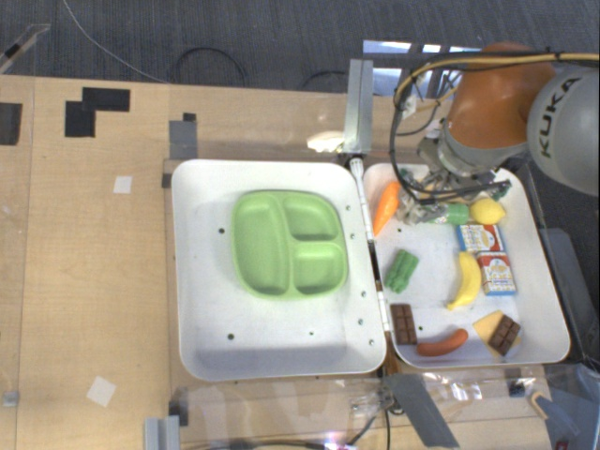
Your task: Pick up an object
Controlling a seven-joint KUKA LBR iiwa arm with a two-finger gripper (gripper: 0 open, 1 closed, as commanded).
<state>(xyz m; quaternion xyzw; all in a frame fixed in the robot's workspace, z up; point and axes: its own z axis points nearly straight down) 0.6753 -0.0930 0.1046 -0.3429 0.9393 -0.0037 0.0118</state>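
A grey KUKA arm [525,101] with an orange band reaches down into the far end of the right bin [553,336]. Its gripper [433,195] sits low among toy food, and whether the jaws are apart or together cannot be told (cables and the wrist hide them). Just left of the jaws lies an orange carrot [385,207]; just right, a green piece [457,214] and a lemon [487,212]. Nearer the camera than the jaws lie a green pickle [401,271], a banana [464,281], two small cartons [487,256], a chocolate bar [403,323] and a sausage [441,344]. Well to the left, the other bin [202,345] holds a green divided plate [287,243].
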